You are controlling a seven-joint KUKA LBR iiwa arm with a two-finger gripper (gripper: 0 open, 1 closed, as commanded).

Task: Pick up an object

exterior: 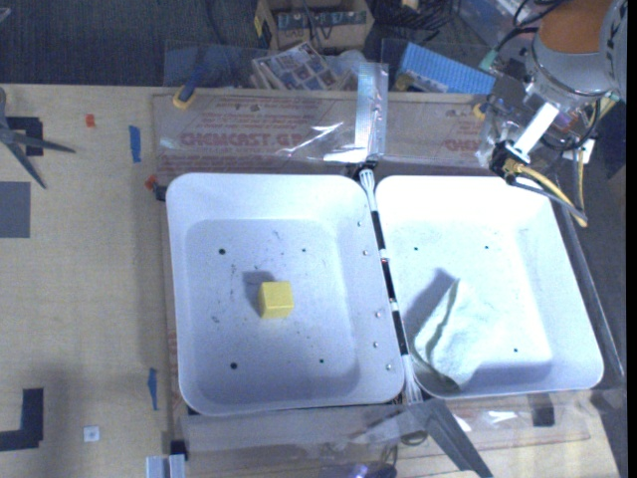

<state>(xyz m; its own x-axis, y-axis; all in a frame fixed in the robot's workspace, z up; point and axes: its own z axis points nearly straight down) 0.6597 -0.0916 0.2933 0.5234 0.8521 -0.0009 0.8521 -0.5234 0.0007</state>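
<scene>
A small yellow cube [277, 299] lies near the middle of the left bin [199, 207]. In the right bin [557, 227], a crumpled white cloth [460, 333] rests toward the front left corner. My gripper [505, 119] hangs at the top right, above the far rim of the right bin, well away from both the cube and the cloth. Nothing shows in it.
A clear plastic sheet [299, 127] lies on the bench behind the bins. Boxes and cables crowd the floor beyond the bench's far edge. Bare bench surface stretches left of the left bin.
</scene>
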